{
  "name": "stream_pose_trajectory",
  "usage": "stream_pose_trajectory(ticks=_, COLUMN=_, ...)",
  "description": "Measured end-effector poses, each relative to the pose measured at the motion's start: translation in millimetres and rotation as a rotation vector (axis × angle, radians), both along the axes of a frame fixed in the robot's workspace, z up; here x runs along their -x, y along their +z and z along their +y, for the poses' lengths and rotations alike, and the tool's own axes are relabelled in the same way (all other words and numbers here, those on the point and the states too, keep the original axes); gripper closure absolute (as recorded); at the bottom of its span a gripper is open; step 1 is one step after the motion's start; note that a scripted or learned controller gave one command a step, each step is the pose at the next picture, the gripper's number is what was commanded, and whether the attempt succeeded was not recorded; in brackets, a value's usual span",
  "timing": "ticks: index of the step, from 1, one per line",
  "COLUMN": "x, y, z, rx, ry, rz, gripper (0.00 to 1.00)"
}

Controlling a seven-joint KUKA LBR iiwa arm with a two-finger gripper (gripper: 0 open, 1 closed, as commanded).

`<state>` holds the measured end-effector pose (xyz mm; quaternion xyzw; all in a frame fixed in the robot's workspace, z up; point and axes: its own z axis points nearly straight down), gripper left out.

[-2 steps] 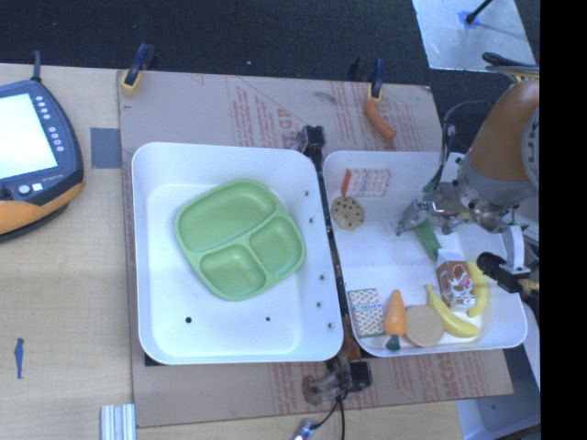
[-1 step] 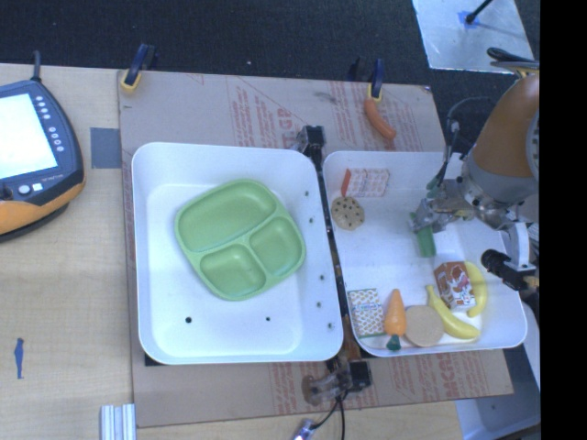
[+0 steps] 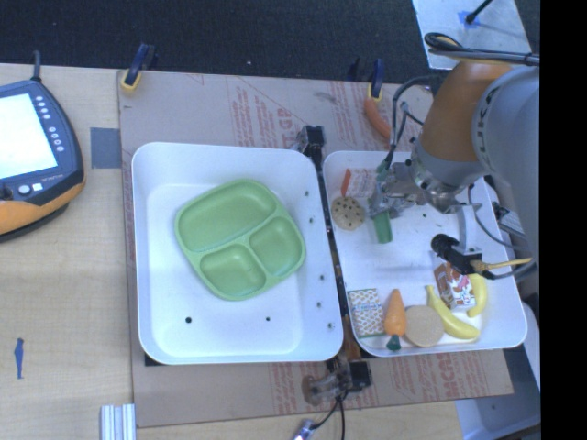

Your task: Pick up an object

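My gripper (image 3: 383,205) hangs over the back half of the right bin (image 3: 514,337), reaching in from the right. A small green stick-shaped object (image 3: 382,228) lies directly below its tip, its upper end hidden under the gripper. Just to the left rests a round speckled cookie (image 3: 348,213). A thin orange-red item (image 3: 347,182) lies near the bin's back left corner. At the front of this bin sit a carrot (image 3: 394,313), a tan disc (image 3: 424,326), a banana (image 3: 454,318), a red-and-white packet (image 3: 456,288) and a patterned square card (image 3: 365,312).
The left bin (image 3: 151,246) holds a green divided plate (image 3: 240,238). A tablet-like pendant (image 3: 32,154) lies on the bench at the far left. Clamps (image 3: 138,67) grip the board's back edge.
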<state>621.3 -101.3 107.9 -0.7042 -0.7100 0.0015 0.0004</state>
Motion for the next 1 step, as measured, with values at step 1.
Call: stream_pose_trajectory(ticks=1, x=37.2, y=84.5, z=80.9, rx=-0.001, ry=0.000, rz=0.001, gripper=1.00)
